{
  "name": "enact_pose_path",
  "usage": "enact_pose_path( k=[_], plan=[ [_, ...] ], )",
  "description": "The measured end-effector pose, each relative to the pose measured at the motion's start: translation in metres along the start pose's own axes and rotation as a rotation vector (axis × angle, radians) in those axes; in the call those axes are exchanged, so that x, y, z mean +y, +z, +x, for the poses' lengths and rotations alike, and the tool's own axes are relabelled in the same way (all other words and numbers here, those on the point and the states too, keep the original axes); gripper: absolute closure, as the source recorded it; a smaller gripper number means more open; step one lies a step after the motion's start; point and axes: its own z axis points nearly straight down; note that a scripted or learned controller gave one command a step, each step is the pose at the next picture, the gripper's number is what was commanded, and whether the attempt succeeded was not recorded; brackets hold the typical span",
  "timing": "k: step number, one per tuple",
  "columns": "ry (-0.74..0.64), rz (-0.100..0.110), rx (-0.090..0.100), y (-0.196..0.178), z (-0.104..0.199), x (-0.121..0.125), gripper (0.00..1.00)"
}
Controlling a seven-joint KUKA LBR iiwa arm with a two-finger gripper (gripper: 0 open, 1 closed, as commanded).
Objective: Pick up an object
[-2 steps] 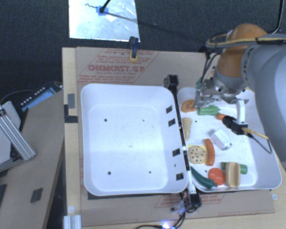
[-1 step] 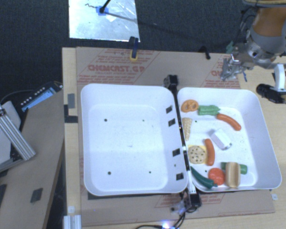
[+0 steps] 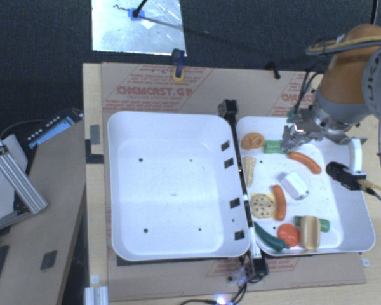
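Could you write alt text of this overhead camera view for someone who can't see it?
A grey-and-orange robot arm lowers its gripper over the right white bin, beside a small green piece among toy foods. The left bin sits alongside.

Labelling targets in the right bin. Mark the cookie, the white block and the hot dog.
cookie [image 3: 261, 205]: camera view, middle of its speckled face.
white block [image 3: 295, 185]: camera view, centre of its top.
hot dog [image 3: 310, 232]: camera view, middle of the bun.
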Motion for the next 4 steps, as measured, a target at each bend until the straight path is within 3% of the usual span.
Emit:
enact_pose_path(
  k=[1,2,3,4],
  plan=[
    [-0.008,-0.014,-0.002,-0.012,0.032,0.035,1.00],
    [-0.010,-0.012,0.000,0.002,0.086,0.065,1.00],
    [-0.010,-0.011,0.000,0.004,0.149,0.066,1.00],
    [-0.008,-0.011,0.000,-0.005,0.190,0.066,1.00]
  ],
)
